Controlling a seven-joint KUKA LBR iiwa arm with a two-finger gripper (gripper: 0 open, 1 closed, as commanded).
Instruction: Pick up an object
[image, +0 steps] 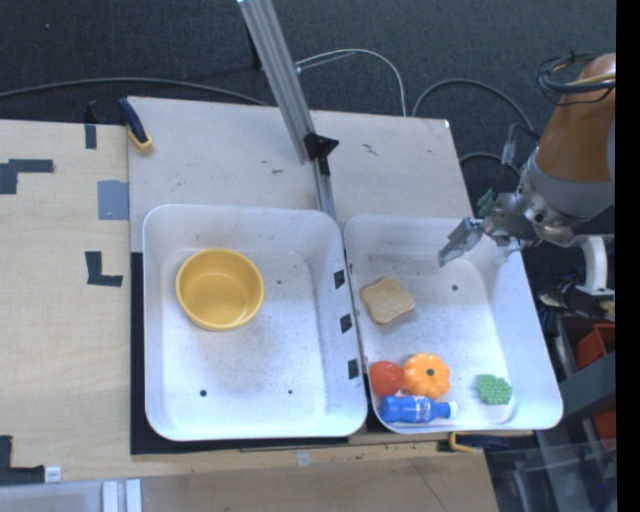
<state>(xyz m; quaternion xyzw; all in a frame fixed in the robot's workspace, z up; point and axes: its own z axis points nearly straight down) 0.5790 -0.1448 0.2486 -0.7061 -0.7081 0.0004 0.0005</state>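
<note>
The right bin (520, 300) holds a tan slice of bread (387, 299) near its middle. Along its front edge lie a red tomato-like object (386, 377), a small orange pumpkin (427, 374), a blue bottle (415, 409) on its side and a green bumpy object (492, 389). My gripper (478, 250) hangs over the bin's back right part, right of and behind the bread. It is open with nothing between its fingers.
A yellow bowl (220, 288) stands in the left bin (160, 330) at its back left. A slanted metal bar (290, 90) ends at the divide between the bins. Cables lie behind the bench.
</note>
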